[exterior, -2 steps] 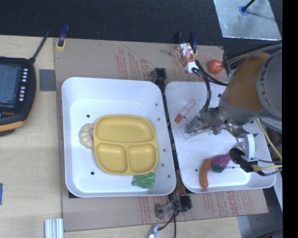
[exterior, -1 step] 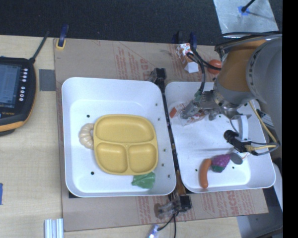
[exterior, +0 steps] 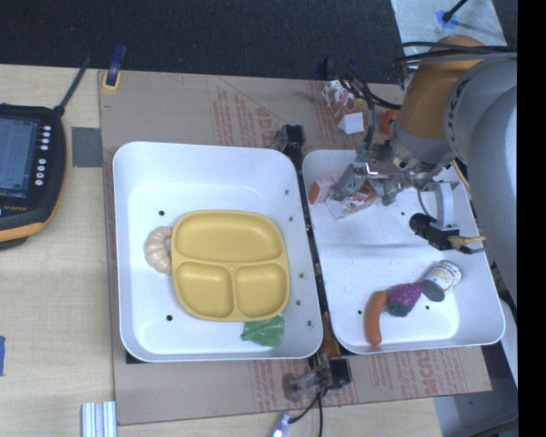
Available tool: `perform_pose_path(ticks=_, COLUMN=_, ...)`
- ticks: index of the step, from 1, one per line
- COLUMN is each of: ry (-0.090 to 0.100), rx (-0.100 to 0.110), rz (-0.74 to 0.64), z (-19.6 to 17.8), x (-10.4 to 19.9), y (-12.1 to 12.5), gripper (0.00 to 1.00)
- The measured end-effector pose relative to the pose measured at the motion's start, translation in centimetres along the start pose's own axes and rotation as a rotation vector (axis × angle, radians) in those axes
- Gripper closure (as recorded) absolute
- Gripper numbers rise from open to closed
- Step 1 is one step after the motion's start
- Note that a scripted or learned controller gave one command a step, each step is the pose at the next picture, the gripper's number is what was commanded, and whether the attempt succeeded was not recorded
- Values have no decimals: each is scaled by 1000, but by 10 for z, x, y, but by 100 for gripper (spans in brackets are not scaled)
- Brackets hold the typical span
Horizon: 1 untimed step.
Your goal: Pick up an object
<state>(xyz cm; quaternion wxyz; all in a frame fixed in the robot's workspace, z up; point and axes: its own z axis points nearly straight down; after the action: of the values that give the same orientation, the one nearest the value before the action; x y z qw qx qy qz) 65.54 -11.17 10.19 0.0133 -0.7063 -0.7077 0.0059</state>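
End effector (exterior: 359,186) hung over the right bin's (exterior: 478,330) far corner, grip state unreadable; orange sausage (exterior: 373,319), purple toy (exterior: 403,299) and small jar (exterior: 441,279) lay well apart from it, camera-side.

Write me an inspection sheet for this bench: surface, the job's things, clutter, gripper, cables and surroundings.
Surface: left bin and right bin side by side on a cardboard sheet.
Job's things: right bin holds an orange sausage, a purple item and a small jar; left bin holds a yellow divided plate, a beige item and a green item.
Clutter: red-and-white wrapper beyond the right bin.
Gripper: gripper over the right bin's far left corner; grasp unclear.
Cables: black cable from the pendant; wires at the near edge.
Surroundings: teach pendant left of the bins.
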Motion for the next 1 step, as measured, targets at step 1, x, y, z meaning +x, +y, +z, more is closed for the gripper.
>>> perform_pose_path(ticks=1, ry=-5, rx=-38, rz=-5, z=-2, x=-36, y=7, gripper=0)
